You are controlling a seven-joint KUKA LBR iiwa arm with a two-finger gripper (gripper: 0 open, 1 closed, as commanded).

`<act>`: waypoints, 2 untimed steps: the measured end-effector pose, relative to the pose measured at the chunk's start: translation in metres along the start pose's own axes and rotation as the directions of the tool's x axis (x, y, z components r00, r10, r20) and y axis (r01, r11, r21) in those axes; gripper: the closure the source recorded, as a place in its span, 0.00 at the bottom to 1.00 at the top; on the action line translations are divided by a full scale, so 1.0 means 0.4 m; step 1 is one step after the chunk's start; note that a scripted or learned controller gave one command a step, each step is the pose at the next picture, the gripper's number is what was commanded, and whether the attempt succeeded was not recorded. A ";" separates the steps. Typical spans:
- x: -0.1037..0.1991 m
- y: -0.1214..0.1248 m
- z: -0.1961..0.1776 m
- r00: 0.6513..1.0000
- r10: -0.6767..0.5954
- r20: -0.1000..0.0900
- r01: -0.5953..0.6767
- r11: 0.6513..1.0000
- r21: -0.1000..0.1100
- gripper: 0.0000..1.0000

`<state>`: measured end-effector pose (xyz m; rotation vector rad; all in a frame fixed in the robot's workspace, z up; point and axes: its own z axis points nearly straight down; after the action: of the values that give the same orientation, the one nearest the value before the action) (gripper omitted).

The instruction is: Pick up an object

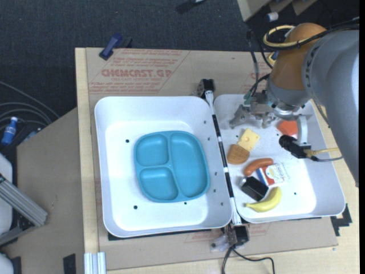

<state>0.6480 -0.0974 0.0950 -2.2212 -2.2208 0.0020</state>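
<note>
Currently, camera view: arm comes in from the right, orange band above the wrist, and hangs over the far end of the right bin. Claw sits low by that bin's far-left corner; two metal fingers look splayed apart with nothing between them, so open and not gripping anything.

Objects all lie in the right bin, nearer the camera than the claw. Yellow cheese wedge is just below the claw, apart from it. Brown bread-like piece touches the wedge on its near-left side. Red sausage lies further from the claw, beside a small white carton. Black block is under the sausage, and the banana curls along the block's near side, touching it. Red-orange item sits right of the claw, partly hidden by the arm.

Left bin holds a blue divided plate, roughly centred. Both bins rest on the bench.
</note>
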 end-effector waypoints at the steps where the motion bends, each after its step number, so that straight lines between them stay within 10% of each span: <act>1: 0.001 0.001 -0.026 1.000 0.000 0.000 0.000 1.000 -0.002 1.00; 2: 0.001 0.001 -0.025 1.000 0.000 0.000 0.000 1.000 -0.001 0.00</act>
<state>0.6485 -0.0971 0.1052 -2.2219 -2.2217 0.0008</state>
